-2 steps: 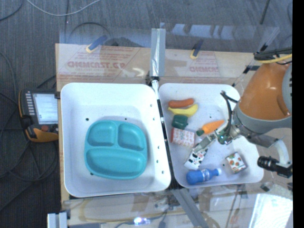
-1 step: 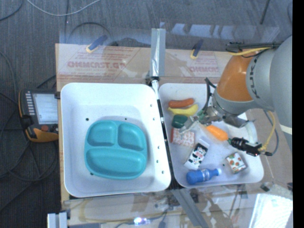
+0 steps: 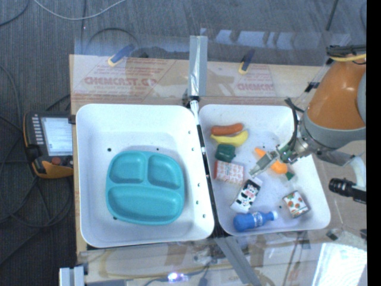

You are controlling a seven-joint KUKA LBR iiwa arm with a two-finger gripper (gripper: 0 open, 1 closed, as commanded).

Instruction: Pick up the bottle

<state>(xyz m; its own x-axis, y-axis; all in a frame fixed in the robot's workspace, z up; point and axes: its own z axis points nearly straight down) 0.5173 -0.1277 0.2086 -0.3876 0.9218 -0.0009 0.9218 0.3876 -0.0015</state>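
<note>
Lying in right bin (image 3: 309,219): blue bottle (image 3: 252,220); board print (image 3: 119,81) unreadable

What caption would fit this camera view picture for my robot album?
Robot pincer hovers over the right bin of toy food, while the blue bottle lies at the front.

teal tray (image 3: 144,187), banana (image 3: 232,138), hot dog (image 3: 228,129)
</note>
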